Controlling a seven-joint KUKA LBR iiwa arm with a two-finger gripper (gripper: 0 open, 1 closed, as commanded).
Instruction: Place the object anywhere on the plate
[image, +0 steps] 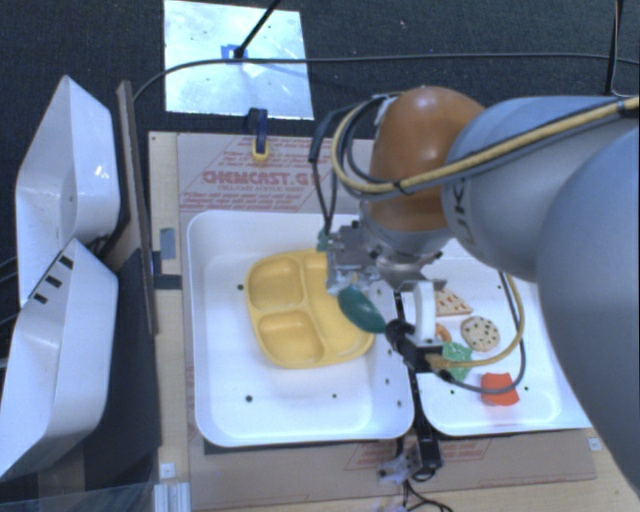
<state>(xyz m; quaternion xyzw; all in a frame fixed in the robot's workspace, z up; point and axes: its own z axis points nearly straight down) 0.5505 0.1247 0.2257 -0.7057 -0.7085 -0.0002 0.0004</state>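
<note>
Lower right of frame: toy foods in the right bin (540, 415). Centre: green object (362, 310) at the plate's (290, 315) right edge, under the gripper (350, 275). Grasp and opening: cannot tell. Best released further left, over a compartment.
</note>
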